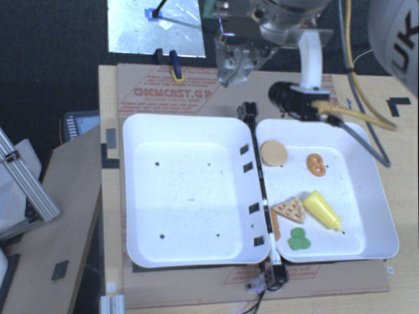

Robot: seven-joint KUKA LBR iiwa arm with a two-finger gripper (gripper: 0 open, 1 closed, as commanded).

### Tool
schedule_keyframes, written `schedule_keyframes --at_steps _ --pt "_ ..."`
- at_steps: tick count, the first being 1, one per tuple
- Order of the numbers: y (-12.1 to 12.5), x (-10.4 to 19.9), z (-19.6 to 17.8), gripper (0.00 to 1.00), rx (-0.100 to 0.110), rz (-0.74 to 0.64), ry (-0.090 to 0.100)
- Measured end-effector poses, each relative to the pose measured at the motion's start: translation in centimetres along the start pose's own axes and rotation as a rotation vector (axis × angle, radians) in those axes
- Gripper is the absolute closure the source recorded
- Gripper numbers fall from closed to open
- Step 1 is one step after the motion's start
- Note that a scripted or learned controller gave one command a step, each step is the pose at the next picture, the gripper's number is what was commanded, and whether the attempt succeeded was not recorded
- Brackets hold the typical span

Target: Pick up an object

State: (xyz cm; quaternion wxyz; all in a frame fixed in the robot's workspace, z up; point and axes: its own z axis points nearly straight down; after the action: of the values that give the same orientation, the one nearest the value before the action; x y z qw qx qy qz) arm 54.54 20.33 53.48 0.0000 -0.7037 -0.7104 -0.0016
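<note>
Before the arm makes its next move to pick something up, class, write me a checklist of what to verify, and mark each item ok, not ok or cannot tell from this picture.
1. Objects available in the right bin: round cookie, pretzel, yellow bottle, cracker wedge, green piece. Ok.
2. Gripper positioned above a target: it hangs over the cardboard behind the bins, not over any object. Not ok.
3. Fingers ready to close: blurred. Cannot tell.
4. Target has free space around it: cookie and pretzel lie apart from the rest. Ok.
5. Bottle and cracker wedge separated: they lie very close; contact unclear. Cannot tell.
</note>
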Motion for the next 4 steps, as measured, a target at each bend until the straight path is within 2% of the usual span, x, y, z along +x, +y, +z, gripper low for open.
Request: schedule_keyframes --at_steps 1,2,3,4 --pt "9.0 3.1 -0.2 1.0 -0.008 0.005 0.001" --pt "4.6 -5.7 1.7 1.0 0.004 0.015 -0.003" --pt "-6.3 -14.1 -0.3 1.0 -0.001 0.016 -0.001" --pt "-6.0 -6.9 8.0 1.0 0.006 0.0 -0.002"
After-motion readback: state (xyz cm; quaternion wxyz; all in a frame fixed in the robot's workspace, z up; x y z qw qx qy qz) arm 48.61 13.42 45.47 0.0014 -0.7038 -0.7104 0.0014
